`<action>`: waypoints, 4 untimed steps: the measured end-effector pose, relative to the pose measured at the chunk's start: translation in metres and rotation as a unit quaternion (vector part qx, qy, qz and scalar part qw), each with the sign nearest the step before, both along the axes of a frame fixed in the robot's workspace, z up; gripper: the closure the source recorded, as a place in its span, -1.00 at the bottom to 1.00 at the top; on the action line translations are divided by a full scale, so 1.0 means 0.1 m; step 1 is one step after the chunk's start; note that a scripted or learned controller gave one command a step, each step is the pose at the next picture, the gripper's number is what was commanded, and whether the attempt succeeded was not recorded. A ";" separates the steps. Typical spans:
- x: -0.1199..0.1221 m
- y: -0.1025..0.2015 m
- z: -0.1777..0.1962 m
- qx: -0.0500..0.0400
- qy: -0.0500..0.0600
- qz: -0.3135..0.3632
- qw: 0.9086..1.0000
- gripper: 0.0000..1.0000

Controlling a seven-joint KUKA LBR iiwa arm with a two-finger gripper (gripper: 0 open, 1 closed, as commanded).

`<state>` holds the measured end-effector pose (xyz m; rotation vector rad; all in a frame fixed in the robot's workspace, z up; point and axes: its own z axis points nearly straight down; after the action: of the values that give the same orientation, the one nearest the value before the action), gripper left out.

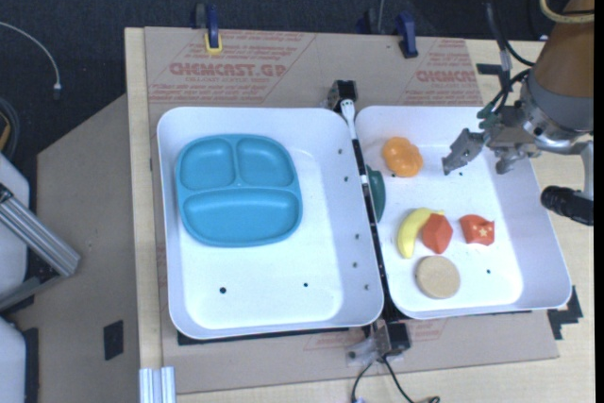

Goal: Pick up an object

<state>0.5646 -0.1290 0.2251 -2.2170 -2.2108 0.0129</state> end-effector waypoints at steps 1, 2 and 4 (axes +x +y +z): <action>0.03 0.00 0.07 -0.001 -0.007 0.001 1.000 -1.00; 0.05 0.02 -0.56 0.000 -0.003 0.001 1.000 -1.00; 0.03 0.05 -1.42 0.000 -0.004 0.001 1.000 -1.00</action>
<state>0.5672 -0.1239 0.0829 -2.2183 -2.2177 0.0041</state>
